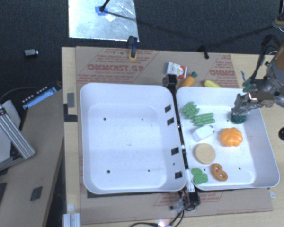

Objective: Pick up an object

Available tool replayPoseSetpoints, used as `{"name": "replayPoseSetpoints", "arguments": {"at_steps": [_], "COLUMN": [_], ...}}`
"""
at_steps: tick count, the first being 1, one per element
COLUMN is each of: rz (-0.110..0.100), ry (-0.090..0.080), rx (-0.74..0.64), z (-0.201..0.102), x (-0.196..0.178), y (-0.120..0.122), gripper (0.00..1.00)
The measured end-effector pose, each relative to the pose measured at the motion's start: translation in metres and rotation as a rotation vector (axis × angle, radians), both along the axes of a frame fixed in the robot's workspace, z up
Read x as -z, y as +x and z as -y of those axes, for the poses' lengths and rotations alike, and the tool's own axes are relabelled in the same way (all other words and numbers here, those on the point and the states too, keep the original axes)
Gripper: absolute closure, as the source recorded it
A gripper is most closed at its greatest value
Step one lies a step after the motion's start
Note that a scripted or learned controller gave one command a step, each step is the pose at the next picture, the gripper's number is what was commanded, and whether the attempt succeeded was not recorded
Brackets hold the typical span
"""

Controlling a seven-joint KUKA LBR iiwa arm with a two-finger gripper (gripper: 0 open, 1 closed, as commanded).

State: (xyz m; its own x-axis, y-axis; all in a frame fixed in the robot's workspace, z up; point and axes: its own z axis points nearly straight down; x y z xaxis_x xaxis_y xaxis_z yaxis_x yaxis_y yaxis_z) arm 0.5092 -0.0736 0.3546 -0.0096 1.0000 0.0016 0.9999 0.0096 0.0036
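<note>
The right bin (270, 167) holds several toy foods: two green pods (197, 114), a white block (202, 133), an orange pumpkin (231, 136), a tan disc (204, 153), a brown pretzel (219, 172) and a small green leafy piece (199, 176). A dark teal object (238, 119) lies near the bin's far right side. My gripper (239, 109) reaches in from the right and sits low, directly over the teal object, touching or nearly touching its top. The gripper body hides part of that object.
The left bin (128, 88) sits beside the right one, joined by a black hinge strip (179, 131). Behind the bins on the cardboard lie a small carton (175, 69), a carrot (188, 81) and a yellow piece (211, 84). A clamp (132, 48) stands further back.
</note>
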Motion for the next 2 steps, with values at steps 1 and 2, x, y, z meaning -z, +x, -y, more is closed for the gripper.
{"name": "replayPoseSetpoints", "arguments": {"at_steps": [1,2], "rz": [0.002,0.001], "ry": [0.0,-0.001], "rx": [0.0,0.002], "z": [-0.056,-0.088], "x": [-0.041,-0.039], "y": [0.003,0.044], "gripper": [1.0,1.0]}}
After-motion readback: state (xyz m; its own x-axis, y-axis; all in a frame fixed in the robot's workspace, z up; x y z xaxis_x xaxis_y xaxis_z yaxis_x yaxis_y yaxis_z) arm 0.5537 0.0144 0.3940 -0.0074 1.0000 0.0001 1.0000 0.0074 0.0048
